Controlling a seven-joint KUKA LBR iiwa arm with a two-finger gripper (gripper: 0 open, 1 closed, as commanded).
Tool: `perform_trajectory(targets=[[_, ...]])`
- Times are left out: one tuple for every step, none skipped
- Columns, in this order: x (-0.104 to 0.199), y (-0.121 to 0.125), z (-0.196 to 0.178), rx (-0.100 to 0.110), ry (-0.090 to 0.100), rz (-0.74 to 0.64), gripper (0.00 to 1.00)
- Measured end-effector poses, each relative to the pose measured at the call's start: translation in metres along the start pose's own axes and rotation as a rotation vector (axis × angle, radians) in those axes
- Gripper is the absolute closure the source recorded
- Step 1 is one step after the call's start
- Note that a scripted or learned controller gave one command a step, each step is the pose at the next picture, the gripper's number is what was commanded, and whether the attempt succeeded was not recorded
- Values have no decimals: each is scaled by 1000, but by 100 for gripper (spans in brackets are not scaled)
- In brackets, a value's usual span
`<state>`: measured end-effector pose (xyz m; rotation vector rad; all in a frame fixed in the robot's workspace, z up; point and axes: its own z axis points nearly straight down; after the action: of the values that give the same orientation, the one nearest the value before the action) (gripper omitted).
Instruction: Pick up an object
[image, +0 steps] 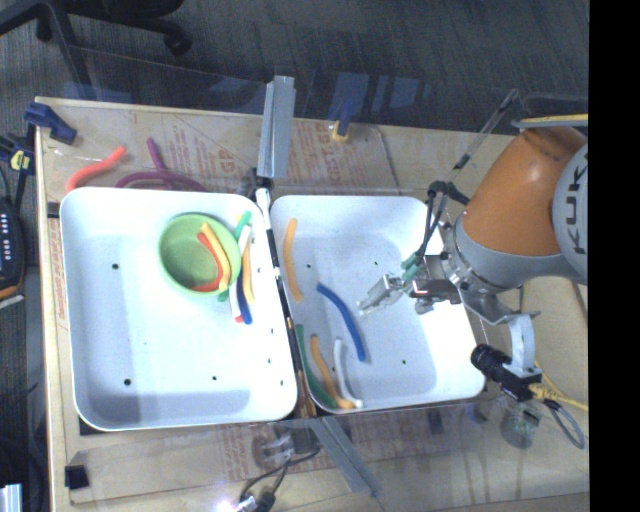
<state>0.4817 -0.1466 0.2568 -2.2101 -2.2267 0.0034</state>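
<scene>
In the camera view, two shallow white bins are seen side by side on the table (420, 160). The left bin (130, 370) carries a green bowl (190, 255) in its upper middle part, with red, orange and yellow strips laid across the bowl's right side. Just beside the bowl, toward the divide between the bins, a yellow strip, a green strip and a white strip (240, 285) lie close together, roughly upright in the picture.

In the right bin (440, 375), an orange strip (290, 250) is seen near the upper left wall. A curved blue strip (342, 318) lies near the middle of the bin. At the lower left corner a cluster is gathered: a green strip, an orange strip (325, 372) and a white strip, some of them touching the bin wall.

The arm (520, 205) is reached in from the right, its orange band above the right bin's right edge. The gripper (385, 293) is placed over the middle of the right bin, pointing left, just to the right of the blue strip and apart from it. The fingers appear slightly parted, and nothing is seen held between them.

Outside the bins, on the table at the upper left, an orange strip and a purple strip (160, 180) are seen lying.
</scene>
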Motion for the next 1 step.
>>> perform_trajectory(targets=[[29,28,158,-11,-8,-13,0]])
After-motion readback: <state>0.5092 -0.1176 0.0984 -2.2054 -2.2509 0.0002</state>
